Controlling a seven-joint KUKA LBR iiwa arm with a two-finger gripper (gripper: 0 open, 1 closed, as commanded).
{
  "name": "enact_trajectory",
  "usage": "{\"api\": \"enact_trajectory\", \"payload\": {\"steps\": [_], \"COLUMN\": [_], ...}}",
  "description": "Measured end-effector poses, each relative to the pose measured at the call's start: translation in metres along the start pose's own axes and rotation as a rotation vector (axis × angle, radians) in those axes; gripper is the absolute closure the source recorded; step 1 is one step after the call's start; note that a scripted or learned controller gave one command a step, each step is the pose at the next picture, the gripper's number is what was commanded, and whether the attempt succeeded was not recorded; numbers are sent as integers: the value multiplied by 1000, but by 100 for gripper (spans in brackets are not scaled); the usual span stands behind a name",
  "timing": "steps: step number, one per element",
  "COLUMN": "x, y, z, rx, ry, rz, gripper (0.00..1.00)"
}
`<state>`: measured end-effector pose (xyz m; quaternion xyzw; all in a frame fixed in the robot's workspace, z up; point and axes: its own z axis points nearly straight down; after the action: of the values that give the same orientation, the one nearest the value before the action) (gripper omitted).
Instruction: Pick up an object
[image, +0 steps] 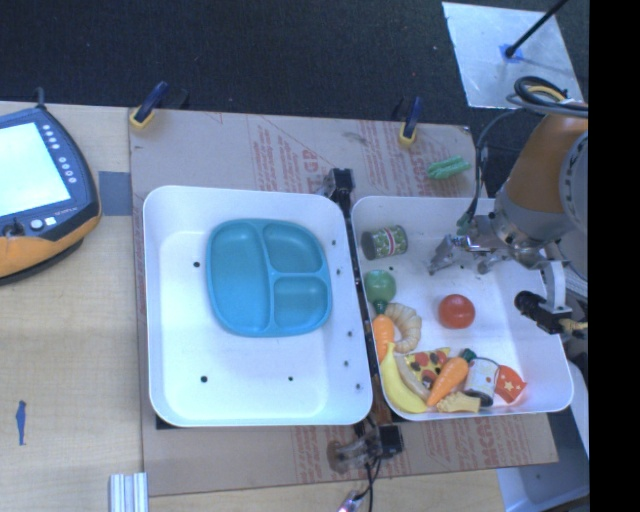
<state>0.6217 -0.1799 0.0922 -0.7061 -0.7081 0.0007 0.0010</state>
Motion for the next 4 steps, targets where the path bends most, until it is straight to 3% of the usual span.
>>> {"api": "enact_trajectory", "payload": {"steps": [1,2,3,4], "x": [5,4,3,57], "y": [-24,-77,-77,-122], "z": [1,1,-9,-114], "rx": [2,3,5,-1], "ry": [-1,-1,-2,0], "rz": [0,-3,-7,-2], "gripper": [0,0,100,100]}}
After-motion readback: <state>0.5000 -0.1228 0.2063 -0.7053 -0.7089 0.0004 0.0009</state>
